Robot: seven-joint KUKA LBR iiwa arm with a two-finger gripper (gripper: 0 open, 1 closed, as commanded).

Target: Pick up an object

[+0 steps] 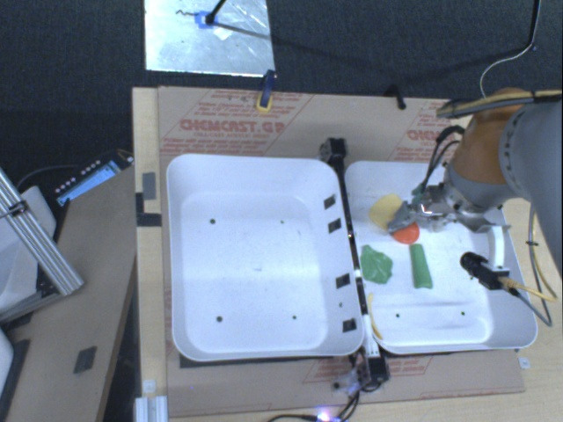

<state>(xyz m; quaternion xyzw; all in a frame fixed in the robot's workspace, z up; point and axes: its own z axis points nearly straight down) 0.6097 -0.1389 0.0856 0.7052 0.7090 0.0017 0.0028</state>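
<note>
In the right bin point(440, 328) lie a pale yellow object point(384, 209), a small red-orange object point(405, 233), a flat green leafy piece point(376, 265) and a green stick point(421, 265). My gripper point(420, 213) hangs low over the back of this bin, right at the upper edge of the red-orange object and just right of the yellow one. The grey arm with its orange band point(484, 152) comes in from the right. The gripper's body hides the contact with the red-orange object.
The left bin point(255, 253) stands beside the right one, with a black divider strip point(347, 236) between them. A thin yellow sliver point(374, 316) lies at the right bin's front-left wall. Brown board surrounds both bins.
</note>
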